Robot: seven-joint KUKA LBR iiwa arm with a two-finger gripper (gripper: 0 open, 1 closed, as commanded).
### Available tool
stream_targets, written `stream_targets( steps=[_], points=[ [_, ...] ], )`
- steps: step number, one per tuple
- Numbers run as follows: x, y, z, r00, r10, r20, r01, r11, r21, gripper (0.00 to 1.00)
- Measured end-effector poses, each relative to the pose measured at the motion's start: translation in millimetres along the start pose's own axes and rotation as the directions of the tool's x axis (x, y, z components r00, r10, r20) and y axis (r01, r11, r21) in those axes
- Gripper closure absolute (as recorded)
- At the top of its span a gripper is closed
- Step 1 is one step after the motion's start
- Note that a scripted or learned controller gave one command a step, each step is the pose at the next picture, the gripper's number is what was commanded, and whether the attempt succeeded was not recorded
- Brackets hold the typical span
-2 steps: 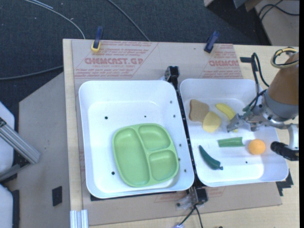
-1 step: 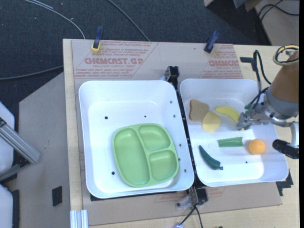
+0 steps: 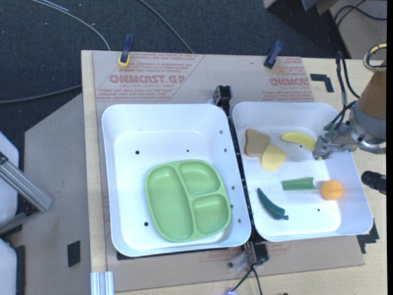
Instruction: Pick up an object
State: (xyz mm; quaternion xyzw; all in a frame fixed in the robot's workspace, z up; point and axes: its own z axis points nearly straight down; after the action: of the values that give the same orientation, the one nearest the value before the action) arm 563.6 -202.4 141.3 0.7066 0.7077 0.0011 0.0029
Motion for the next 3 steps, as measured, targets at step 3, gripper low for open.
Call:
stream_targets(
  steps=[3],
  points=[
    [-10, 3, -108, 1.0, 0.0, 0.0, 0.0, 1.0, 0.001, 1.0]
  ],
)
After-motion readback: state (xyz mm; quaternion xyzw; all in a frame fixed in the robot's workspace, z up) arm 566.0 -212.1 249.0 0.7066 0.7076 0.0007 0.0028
